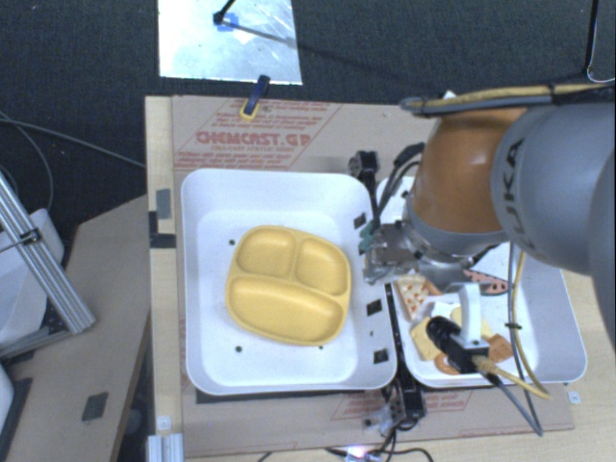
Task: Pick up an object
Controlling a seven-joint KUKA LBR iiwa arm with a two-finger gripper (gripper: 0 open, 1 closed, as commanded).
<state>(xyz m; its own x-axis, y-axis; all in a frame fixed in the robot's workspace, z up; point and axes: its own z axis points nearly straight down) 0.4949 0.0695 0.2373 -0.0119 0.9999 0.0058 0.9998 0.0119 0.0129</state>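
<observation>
**As the arm reaches in over the right bin, a yellow plate lies alone in the left**

Where the desk [106, 258] shows at the left, its pale top is bare. A brown cardboard sheet with red print [255, 135] lies beyond it under both bins. A small blue and yellow clip-like object [255, 96] rests on the sheet's far edge. The shallow white left bin [207, 210] holds a yellow plastic plate with three compartments [289, 284]. The plate lies flat near the bin's middle, apart from every wall. The shallow white right bin [568, 354] sits just beside the left one and is largely covered by the grey arm with its orange band [472, 176]. The end effector [416, 275] hangs over the near left part of this bin. Whether it is open or closed, or has hold of anything, cannot be told. A tan triangular piece with a red lattice pattern [414, 297] lies just below it. Several small orange and yellow pieces [423, 336] are crowded against that piece toward the bin's near wall.
</observation>
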